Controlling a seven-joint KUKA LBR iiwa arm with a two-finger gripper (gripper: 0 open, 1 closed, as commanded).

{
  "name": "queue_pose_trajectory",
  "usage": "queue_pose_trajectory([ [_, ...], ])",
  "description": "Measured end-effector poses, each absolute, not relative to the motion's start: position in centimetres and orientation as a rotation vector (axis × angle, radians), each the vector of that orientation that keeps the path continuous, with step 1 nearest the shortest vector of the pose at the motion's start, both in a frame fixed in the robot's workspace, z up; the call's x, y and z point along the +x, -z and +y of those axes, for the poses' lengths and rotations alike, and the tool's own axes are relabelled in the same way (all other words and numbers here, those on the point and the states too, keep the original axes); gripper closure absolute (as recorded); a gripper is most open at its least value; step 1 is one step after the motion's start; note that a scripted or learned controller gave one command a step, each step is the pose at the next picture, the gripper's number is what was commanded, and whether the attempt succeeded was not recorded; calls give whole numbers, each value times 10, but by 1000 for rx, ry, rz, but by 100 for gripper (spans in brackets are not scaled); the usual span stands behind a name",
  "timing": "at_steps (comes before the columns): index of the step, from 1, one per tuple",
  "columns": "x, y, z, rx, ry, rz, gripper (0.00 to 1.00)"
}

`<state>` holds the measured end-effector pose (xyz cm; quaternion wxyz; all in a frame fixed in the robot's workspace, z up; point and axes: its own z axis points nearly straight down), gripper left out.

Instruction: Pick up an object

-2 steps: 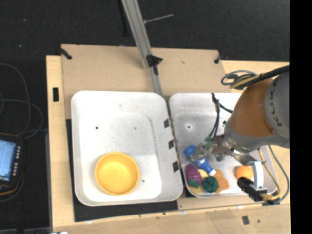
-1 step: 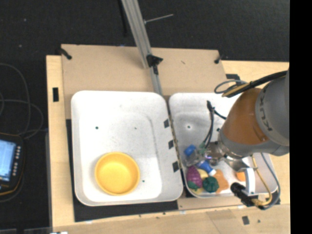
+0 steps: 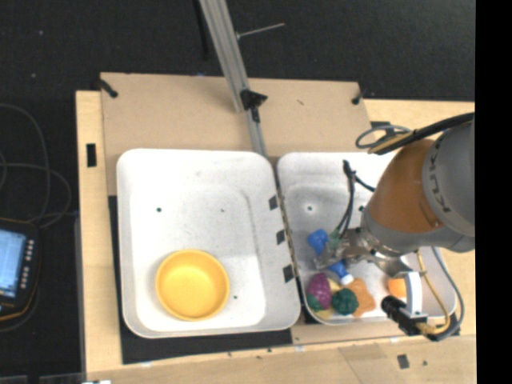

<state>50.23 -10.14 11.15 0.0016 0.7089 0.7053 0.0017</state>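
Observation:
The arm reaches down into the right bin, and its gripper sits low among a cluster of small objects at the bin's front. A blue object lies just left of the gripper, and a small blue and white piece is right under it. A magenta object, a dark green one and an orange one crowd the front corner. A yellow bowl rests in the left bin, at its front.
The arm's grey and orange body covers the right half of the right bin. A slanted metal rail runs from the top down to the gap between the bins. Cables loop beside the arm at the far right.

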Motion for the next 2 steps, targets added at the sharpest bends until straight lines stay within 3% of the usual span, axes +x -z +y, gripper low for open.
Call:
queue_pose_trajectory([
  [2, 506, -223, -121, 2214, -6, 2219, 100],
])
